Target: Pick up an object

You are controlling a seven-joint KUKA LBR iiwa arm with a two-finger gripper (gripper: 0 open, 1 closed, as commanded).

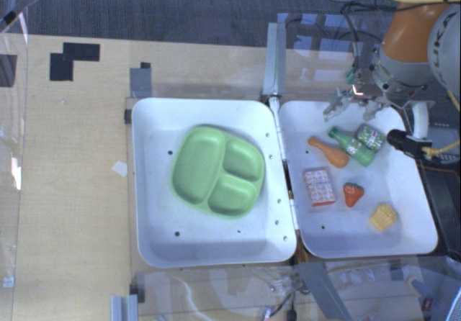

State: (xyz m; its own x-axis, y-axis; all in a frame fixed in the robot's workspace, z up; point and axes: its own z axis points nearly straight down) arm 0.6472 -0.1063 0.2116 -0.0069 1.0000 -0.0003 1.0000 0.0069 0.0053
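Camera view, sweeping from the left: the left bin (pixel 144 190) carries a green sectioned plate (pixel 218 170), and across the divider the right bin (pixel 410 240) holds a patterned packet (pixel 319 188), an orange carrot-shaped piece (pixel 329 152), a green bottle (pixel 354 145), a red strawberry (pixel 352 194) and a yellow block (pixel 382 217). Up at that bin's far edge the gripper (pixel 353 102) hangs with its fingers spread wide and nothing between them, poised just beyond the bottle, which lies flat on the bin floor touching the carrot's tip.
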